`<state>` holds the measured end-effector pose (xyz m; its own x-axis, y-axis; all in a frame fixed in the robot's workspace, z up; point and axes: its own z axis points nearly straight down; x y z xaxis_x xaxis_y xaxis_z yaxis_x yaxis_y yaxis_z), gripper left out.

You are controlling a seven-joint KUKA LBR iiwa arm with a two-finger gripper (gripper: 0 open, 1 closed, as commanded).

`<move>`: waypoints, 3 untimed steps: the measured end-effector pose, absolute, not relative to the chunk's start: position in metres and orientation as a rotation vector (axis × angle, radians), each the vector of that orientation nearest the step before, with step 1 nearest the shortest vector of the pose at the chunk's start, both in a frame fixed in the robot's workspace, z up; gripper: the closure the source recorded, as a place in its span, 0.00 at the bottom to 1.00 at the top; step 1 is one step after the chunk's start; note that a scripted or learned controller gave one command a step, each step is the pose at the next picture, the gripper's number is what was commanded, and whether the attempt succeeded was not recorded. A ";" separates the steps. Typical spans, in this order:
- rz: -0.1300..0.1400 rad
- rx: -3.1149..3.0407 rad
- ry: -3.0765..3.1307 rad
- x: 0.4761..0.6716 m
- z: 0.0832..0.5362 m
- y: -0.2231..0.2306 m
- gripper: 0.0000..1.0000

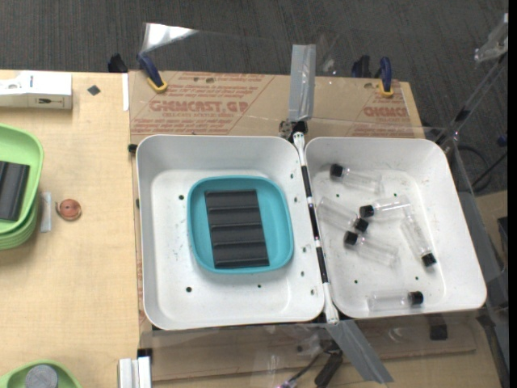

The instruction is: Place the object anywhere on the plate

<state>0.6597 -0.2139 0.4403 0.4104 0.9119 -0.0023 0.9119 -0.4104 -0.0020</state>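
1. Clear plastic tubes (380, 217) with black caps lie scattered in the right bin (452, 184); none is on the teal plate (279, 217) in the left bin (161, 217).
2. Pick an isolated tube, such as the one at the front (396, 301).
3. Grip its middle, crosswise.
4. Release low over the plate's dark ribbed insert (236, 229).

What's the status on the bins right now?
Teal plate in left bin, dark ridged block on it. Clear vials loose in right bin, none picked. Nothing blocking the plate.
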 end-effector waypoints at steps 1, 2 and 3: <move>0.005 -2.638 -1.706 0.660 0.440 -0.214 0.00; 0.005 -2.638 -1.706 0.660 0.440 -0.214 0.00; 0.005 -2.638 -1.706 0.660 0.440 -0.214 0.00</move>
